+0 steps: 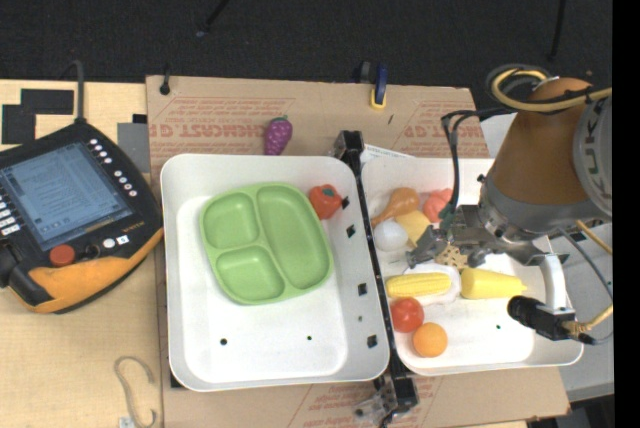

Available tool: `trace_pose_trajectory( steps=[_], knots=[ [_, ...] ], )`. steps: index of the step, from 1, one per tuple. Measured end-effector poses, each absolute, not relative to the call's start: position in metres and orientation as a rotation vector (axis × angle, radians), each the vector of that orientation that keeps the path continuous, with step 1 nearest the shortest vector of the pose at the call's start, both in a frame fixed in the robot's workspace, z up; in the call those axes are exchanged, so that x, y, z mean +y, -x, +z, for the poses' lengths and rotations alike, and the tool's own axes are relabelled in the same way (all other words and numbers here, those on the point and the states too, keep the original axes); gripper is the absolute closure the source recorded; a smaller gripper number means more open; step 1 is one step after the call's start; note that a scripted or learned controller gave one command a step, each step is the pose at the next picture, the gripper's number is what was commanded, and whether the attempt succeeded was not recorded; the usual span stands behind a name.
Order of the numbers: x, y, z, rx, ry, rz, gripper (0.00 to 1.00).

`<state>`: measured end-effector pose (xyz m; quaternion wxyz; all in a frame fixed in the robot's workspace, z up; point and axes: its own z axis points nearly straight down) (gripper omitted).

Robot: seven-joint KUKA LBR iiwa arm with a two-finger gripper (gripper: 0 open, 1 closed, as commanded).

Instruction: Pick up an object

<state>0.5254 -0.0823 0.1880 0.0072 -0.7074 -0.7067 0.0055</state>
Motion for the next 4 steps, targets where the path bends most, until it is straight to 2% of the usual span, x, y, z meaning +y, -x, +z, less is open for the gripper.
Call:
trace_pose_trajectory(
  steps=[1,2,3,4],
  knots=[
    [-0.083,-0.528,0.195,-2.219,2.218,0.004,0.00],
    [-0.088,-0.523,0.134,-2.215,2.215,0.010,0.00],
    [-0.086,-0.525,0.087,-2.223,2.218,-0.001,0.00],
    [-0.089,-0.525,0.099,-2.214,2.230,-0.001,1.00]
  ],
)
